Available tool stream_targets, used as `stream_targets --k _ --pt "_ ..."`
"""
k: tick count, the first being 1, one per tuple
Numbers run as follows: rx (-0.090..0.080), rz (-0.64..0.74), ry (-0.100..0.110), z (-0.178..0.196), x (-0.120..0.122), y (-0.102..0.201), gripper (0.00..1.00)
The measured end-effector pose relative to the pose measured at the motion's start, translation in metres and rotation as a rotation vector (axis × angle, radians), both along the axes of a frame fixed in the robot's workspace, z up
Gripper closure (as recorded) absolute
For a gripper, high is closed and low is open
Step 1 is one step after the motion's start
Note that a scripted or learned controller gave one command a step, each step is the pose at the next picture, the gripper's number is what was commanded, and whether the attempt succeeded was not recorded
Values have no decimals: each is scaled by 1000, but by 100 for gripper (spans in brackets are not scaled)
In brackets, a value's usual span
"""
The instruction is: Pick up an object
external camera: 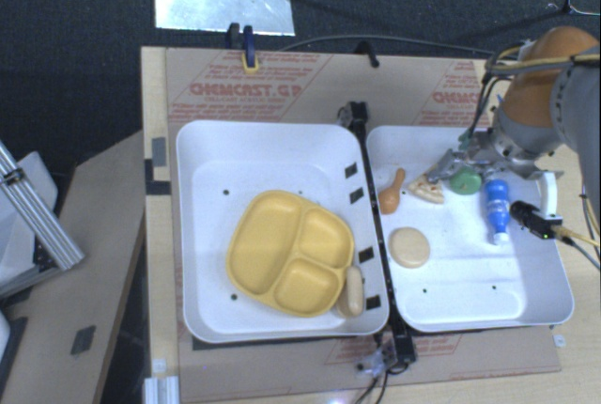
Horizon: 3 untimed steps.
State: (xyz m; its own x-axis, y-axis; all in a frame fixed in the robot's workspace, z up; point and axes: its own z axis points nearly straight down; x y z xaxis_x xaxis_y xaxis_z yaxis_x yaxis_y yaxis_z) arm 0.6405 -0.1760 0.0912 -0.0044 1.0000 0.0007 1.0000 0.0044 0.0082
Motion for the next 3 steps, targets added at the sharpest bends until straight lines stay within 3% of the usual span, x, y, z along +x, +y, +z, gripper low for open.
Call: stream_targets --k 1,2,3 --pt "-6 3 -11 11 2 -1 100" --pt "-3 -1 2 73 1 -7 100" --pt "-4 1 0 135 5 -15 100"
